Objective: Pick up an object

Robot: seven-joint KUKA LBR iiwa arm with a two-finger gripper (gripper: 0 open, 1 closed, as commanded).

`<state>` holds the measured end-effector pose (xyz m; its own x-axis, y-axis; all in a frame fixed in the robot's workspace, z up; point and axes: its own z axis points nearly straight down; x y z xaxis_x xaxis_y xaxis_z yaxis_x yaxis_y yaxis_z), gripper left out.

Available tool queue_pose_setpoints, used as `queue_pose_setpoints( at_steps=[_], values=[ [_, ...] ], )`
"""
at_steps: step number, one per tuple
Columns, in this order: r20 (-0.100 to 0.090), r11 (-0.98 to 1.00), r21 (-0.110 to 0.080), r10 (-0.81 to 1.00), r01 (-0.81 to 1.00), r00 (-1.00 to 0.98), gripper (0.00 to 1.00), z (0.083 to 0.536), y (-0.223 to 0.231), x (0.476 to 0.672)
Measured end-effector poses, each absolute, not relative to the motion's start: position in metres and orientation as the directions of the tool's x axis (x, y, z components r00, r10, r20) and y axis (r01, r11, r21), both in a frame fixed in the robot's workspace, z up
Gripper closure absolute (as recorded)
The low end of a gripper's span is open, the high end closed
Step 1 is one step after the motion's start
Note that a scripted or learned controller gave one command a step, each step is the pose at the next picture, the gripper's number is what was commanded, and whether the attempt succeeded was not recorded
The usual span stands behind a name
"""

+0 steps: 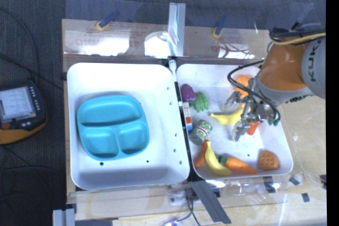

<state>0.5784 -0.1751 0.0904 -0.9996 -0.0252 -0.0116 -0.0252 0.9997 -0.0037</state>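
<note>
Right bin — gripper low over its middle, just right of a yellow banana and at a small orange-red piece; whether it is spread or pinching cannot be told. Nothing visibly lifted — pick judged still to do.

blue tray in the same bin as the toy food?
No: the blue tray lies in the left bin; the toy food, such as the banana, is in the right bin.
</note>
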Motion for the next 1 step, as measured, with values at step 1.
queue_pose_setpoints(
  at_steps=[1],
  values=[
    [-0.018, 1.0, -0.008, -0.027, -0.027, -0.999, 1.0, 0.1028, -0.1745, 0.5809]
  ],
)
